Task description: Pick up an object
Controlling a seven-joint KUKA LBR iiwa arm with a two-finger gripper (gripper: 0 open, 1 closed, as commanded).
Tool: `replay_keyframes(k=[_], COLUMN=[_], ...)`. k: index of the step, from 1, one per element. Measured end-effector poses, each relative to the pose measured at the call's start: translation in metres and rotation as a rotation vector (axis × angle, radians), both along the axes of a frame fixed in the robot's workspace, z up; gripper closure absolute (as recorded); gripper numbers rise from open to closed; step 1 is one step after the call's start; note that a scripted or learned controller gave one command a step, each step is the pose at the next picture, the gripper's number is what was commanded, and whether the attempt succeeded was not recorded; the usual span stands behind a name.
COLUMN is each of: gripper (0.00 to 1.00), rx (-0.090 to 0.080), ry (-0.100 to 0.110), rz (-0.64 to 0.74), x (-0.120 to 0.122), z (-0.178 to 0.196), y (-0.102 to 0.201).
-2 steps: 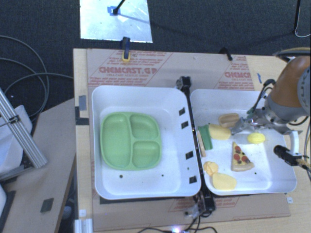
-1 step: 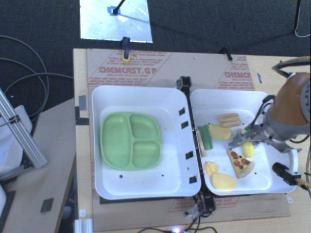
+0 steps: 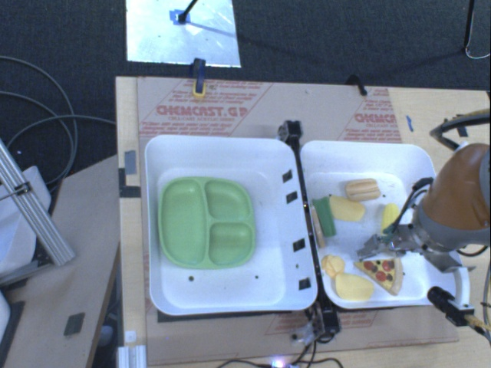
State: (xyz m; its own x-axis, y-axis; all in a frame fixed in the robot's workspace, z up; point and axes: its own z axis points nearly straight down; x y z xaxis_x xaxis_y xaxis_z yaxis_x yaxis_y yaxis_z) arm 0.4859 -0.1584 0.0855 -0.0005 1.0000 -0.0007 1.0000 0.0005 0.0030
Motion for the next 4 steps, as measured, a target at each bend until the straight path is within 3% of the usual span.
replay_keyframes(k=[1,2,3,4], gripper=[0.00,0.00,1.00,1.00], rx=[0.000,0.000,0.001,-0.004], ry=[-0.005,0.011,0.004,-0.005], rz=[0.009,0.006,0.007,-0.002], x=[0.072,0.164,0.163,0.184], z=[0.000,0.000,0.011,0.048], y=[0.025,0.045,0.044,-0.027])
